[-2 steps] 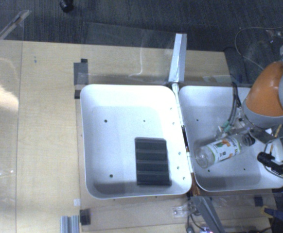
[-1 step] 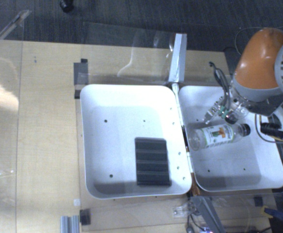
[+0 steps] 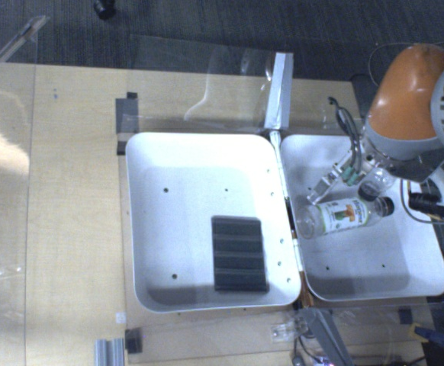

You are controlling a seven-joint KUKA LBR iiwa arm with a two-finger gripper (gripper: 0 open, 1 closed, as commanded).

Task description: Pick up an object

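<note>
A clear plastic bottle (image 3: 342, 215) with a green and white label and a black cap lies on its side in the right bin (image 3: 374, 269). A black ribbed block (image 3: 239, 254) lies flat in the left bin (image 3: 176, 204), near its front right. My gripper (image 3: 335, 181) hangs low in the right bin, just above and behind the bottle's middle. The grey arm with its orange band (image 3: 409, 90) comes in from the right and hides the bin's back right corner.
A clear upright panel (image 3: 277, 90) stands behind the joint between the two bins. Cables and clamps (image 3: 313, 334) sit at the bench's front edge below the bins. Bare wooden bench (image 3: 62, 204) stretches to the left.
</note>
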